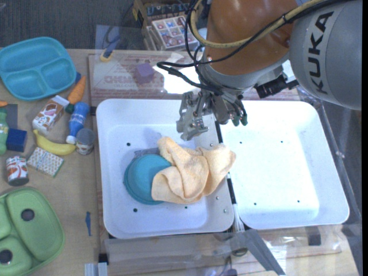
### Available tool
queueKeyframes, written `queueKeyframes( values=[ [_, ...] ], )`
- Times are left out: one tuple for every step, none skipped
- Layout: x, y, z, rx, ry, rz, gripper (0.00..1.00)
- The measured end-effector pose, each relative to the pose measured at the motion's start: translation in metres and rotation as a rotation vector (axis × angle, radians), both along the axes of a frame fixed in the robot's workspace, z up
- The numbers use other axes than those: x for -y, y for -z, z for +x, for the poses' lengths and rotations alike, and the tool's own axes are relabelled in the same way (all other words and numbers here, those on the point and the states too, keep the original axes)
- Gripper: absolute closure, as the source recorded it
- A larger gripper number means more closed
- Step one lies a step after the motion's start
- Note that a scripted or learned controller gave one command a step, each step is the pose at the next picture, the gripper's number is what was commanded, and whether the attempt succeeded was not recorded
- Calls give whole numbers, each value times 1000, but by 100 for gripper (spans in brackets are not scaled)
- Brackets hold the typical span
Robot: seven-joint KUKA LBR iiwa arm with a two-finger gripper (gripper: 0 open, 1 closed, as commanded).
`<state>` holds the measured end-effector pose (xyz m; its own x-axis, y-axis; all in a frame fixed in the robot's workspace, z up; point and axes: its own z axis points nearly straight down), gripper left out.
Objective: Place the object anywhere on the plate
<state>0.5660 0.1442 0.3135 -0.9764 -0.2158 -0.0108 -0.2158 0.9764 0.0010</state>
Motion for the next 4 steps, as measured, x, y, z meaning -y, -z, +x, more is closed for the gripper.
queueKeyframes(
  values=[
    [-40, 52, -17, -6, -217, -2, 100],
    [32, 11, 43, 0, -93, -2, 100],
    [-14, 38, 3, -5, -137, -2, 100],
    [49, -35, -40, 1, -391, -4, 100]
  ],
)
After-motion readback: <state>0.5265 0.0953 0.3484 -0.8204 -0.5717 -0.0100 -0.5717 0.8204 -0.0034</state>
